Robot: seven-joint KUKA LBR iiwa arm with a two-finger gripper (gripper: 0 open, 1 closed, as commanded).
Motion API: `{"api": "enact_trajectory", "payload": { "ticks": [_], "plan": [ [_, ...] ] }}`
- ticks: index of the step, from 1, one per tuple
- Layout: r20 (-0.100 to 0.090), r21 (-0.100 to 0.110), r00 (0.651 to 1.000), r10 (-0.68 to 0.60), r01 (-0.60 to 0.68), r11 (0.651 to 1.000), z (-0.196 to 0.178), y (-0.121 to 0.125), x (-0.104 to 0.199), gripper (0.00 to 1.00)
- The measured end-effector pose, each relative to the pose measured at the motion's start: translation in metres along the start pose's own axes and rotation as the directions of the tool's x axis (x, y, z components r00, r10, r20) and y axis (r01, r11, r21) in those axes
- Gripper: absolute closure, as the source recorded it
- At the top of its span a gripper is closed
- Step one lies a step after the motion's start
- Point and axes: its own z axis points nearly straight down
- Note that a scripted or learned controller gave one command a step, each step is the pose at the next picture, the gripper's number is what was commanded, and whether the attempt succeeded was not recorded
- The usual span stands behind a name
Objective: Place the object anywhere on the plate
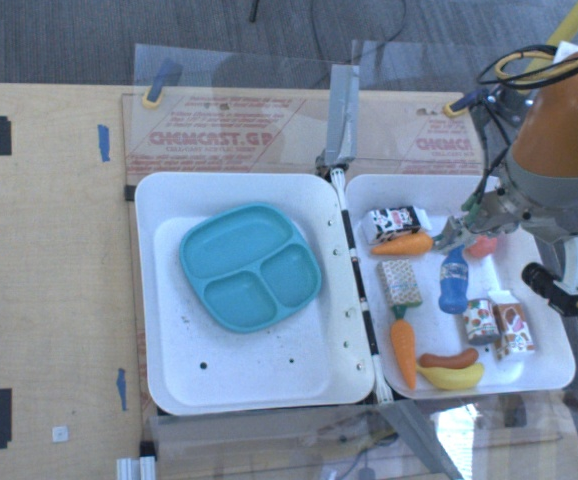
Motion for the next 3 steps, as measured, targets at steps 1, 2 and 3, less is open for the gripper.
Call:
{"api": "enact_trajectory", "payload": {
  "ticks": [1,2,3],
  "plan": [
    [0.000,-0.002,0.992,-0.123,0.123,0.992,-0.040,0.035,0.113,1.00],
    [-0.003,0.003,0.969,-0.247,0.247,0.969,0.004,0.063,0.195,1.00],
    [-0.002,0.002,0.969,-0.247,0.247,0.969,0.004,0.063,0.194,0.00]
  ]
}}
